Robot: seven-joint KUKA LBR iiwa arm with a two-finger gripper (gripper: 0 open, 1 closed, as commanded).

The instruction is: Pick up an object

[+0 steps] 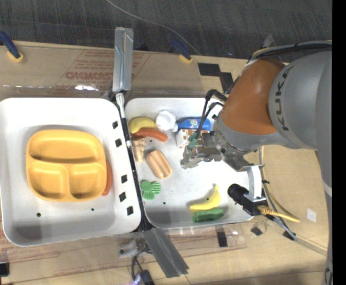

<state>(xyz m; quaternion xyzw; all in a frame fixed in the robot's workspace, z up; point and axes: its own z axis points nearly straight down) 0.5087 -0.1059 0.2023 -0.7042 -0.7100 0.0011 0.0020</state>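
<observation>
Camera view: tool (191, 154), grip state unclear, hangs beside a tan hot dog (158, 164)

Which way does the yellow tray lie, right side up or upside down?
Right side up: the yellow tray in the left bin shows its three hollows.

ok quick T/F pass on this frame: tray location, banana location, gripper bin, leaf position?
1. The yellow tray sits in the left bin. True.
2. The banana lies in the left bin. False: it lies in the right bin, near its front edge.
3. The gripper is over the right bin. True.
4. The green leaf rests on the tray. False: it is in the right bin, by the divider.
</observation>
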